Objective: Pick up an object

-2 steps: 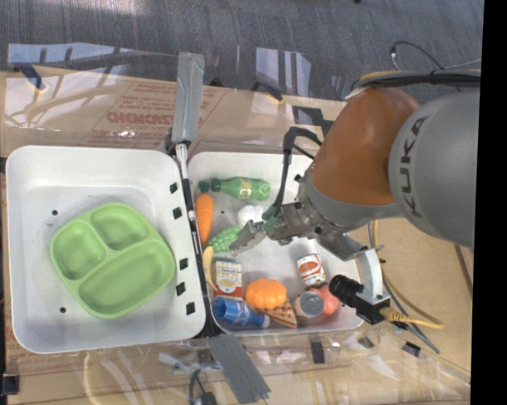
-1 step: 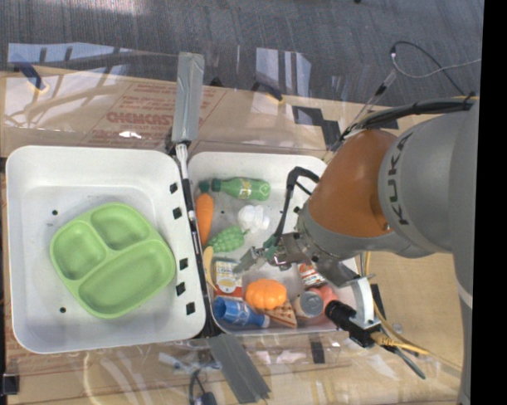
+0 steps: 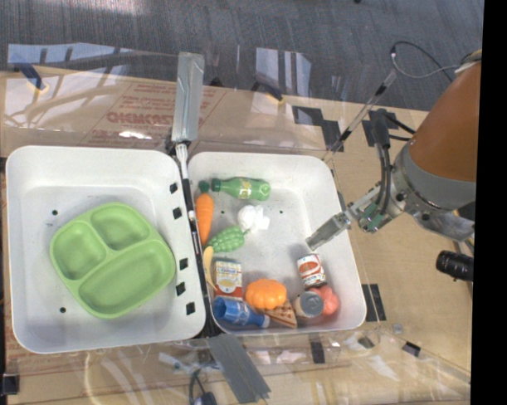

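While pincer [image 3: 325, 233] hangs near right bin [image 3: 346, 216] rim, mid-floor bare

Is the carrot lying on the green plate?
No, the carrot lies in the right bin; the green plate is in the left one.

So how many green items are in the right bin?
2. A green bottle lies along the far wall of the right bin, and a bumpy green vegetable sits mid-bin beside the carrot. Something small could be hidden in the near-side pile.

matt green plastic plate [image 3: 112, 259], glossy bottle [image 3: 237, 188] (plastic), white bins [image 3: 33, 331]
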Robot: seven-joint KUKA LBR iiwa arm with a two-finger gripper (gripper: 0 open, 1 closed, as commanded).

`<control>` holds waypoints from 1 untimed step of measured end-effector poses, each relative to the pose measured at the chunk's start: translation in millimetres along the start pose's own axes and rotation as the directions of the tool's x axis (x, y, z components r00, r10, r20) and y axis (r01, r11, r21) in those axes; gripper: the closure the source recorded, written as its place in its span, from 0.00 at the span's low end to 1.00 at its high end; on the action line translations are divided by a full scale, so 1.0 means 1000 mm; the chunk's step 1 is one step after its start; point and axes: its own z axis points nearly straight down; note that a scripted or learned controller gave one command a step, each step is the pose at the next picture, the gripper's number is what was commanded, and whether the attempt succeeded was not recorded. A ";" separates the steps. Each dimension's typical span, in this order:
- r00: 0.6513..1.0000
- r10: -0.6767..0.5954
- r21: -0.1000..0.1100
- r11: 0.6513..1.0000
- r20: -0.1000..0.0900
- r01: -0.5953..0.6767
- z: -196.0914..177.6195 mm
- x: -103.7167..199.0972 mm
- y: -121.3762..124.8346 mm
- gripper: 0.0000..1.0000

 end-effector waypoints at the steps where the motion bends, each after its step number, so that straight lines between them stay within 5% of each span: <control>1: 0.999 -0.047 0.004 0.999 -0.004 0.047 0.095 0.068 0.037 0.00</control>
